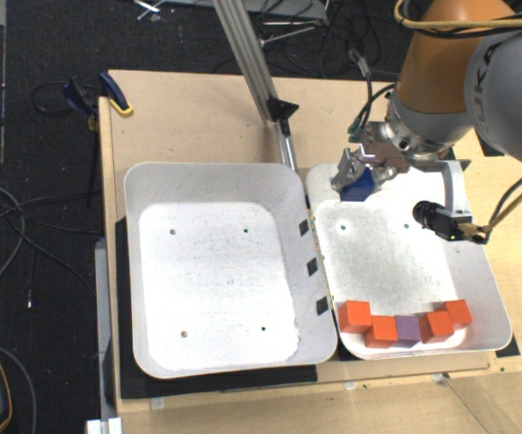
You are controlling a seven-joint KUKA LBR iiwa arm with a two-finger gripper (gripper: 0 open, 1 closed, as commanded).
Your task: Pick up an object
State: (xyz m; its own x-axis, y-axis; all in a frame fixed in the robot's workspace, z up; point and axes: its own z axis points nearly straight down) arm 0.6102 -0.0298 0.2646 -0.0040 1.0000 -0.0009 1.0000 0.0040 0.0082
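Four orange blocks (383,325) and a purple block (408,329) line the right bin's (396,251) near wall. Above its far edge, the end effector (355,177) pinches a blue block (359,186), tilted.

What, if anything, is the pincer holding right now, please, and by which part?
The pincer holds a blue block above the right bin's far edge, gripping its upper part; the lower part hangs free.

Matt white plastic bins (211,269) speckled with dark grit sit on a pale, smooth wooden bench (188,120), with a brushed metal rail (242,43) at twelve o'clock.
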